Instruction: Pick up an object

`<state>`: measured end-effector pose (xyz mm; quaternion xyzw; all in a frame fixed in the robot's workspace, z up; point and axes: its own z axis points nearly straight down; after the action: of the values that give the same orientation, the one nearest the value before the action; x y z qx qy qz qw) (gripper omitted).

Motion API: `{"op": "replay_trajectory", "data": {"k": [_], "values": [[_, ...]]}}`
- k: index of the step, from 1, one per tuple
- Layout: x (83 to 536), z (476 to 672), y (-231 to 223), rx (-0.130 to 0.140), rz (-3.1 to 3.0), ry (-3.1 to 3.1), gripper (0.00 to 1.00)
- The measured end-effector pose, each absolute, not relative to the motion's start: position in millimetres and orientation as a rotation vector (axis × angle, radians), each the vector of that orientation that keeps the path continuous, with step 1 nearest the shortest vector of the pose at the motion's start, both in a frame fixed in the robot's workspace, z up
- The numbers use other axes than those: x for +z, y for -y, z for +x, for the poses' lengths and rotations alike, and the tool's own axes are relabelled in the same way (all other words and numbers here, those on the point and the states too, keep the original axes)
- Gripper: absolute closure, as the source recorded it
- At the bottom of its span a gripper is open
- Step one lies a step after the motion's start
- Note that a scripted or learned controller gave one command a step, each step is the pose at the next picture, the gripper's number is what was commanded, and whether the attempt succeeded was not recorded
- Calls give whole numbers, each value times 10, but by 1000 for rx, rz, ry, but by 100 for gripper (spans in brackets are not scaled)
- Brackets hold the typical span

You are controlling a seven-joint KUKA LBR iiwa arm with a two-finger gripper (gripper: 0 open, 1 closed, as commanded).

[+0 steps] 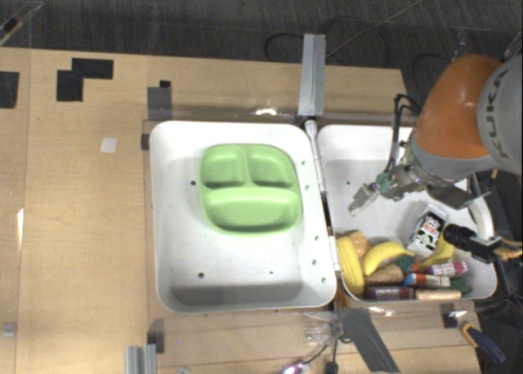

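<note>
One hand (372,191) above right bin (359,152); green tray (248,187) in left bin (176,225).

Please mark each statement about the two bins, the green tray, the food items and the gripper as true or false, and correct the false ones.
1. The green divided tray lies in the left bin. True.
2. The banana rests on the green tray. False: it lies in the right bin, at its near edge.
3. The gripper is above the right bin. True.
4. The corn cob lies beside the banana. True.
5. The gripper is touching the banana. False: it is apart from it, farther back.
</note>
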<state>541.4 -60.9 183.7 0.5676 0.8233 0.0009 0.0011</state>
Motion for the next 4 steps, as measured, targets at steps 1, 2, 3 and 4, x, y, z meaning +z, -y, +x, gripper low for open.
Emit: {"op": "replay_trajectory", "data": {"k": [1,2,3,4], "values": [[1832,5693,722,1,2045,-2382,0],[923,5952,1436,3,1992,-2424,0],[894,5534,1893,13,2270,-2156,0],[908,5171,1666,18,2283,-2129,0]]}}
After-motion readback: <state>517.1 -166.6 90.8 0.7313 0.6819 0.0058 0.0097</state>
